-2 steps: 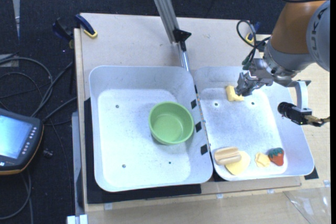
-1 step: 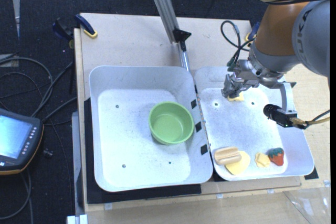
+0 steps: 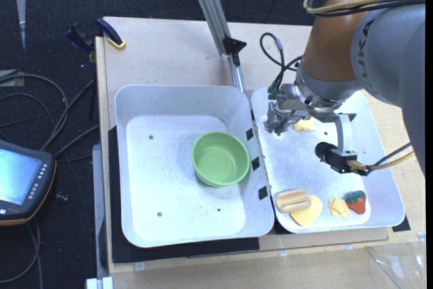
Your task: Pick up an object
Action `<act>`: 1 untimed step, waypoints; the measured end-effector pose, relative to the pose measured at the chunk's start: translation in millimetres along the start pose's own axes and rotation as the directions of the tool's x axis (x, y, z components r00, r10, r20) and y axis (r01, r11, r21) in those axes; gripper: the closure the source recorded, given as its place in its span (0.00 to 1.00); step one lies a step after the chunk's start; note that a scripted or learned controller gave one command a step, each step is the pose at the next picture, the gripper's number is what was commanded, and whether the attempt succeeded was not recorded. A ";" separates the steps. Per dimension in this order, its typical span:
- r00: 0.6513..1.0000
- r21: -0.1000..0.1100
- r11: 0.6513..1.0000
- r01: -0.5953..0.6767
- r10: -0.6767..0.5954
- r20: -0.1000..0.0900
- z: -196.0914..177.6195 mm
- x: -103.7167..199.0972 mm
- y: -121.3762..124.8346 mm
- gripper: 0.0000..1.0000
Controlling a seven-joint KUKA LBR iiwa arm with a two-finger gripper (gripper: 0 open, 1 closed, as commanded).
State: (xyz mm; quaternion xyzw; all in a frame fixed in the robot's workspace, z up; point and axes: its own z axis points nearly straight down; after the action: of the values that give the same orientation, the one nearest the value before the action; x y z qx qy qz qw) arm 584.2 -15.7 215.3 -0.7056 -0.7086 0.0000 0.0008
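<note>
hand (image 3: 277, 124) sits low in the right bin (image 3: 379, 145) beside a yellow piece (image 3: 304, 124); i can't tell its state (looks light, slippery; i'd pinch its flanks).

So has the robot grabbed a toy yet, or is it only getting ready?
Nothing looks picked up yet. The gripper hangs low over the right bin, close to a small yellow piece, but whether it touches it is unclear. The hot dog toy, yellow slice and strawberry lie at the bin's near end, and the green bowl sits in the left bin. Grabbing and lifting remain.
</note>
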 end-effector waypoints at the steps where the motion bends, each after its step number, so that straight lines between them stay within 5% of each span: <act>1: 1.000 0.000 1.000 0.000 0.000 0.000 4.9 55.1 -16.2 1.00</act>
State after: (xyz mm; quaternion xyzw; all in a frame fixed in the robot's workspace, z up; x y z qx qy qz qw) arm 567.8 39.4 210.4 -0.7055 -0.7087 -0.0001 0.0008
